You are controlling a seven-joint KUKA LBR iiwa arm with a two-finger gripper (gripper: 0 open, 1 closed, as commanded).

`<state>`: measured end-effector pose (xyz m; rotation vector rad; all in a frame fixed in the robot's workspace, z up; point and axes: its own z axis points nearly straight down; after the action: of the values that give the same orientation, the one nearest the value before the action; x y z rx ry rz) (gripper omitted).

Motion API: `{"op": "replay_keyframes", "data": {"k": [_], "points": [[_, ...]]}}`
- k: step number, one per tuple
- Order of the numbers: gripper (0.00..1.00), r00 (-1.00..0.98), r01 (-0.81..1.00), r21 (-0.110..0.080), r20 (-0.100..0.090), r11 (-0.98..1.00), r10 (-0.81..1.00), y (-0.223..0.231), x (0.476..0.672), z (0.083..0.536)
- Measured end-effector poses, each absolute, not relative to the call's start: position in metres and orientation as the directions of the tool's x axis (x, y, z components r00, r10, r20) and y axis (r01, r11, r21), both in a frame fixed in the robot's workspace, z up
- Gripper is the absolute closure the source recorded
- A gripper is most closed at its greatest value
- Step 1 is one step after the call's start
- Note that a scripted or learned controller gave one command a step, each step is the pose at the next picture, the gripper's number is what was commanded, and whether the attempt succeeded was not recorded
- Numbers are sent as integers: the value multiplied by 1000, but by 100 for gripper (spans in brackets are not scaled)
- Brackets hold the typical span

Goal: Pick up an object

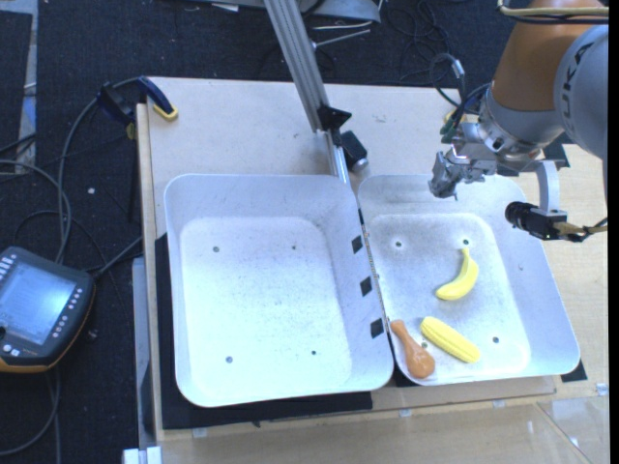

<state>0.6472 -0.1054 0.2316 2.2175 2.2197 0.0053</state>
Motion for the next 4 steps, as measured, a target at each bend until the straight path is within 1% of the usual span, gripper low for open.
{"op": "replay_keyframes", "data": {"k": [1, 2, 3, 4], "points": [[100, 0, 1000, 2, 0, 0, 1000, -105, 648, 249], [100, -5, 1000, 0, 1, 5, 1000, -51, 658, 251], [100, -5, 1000, -1, 1, 5, 1000, 5, 659, 237], [100, -4, 1000, 0, 1, 4, 1000, 47, 658, 236]]}}
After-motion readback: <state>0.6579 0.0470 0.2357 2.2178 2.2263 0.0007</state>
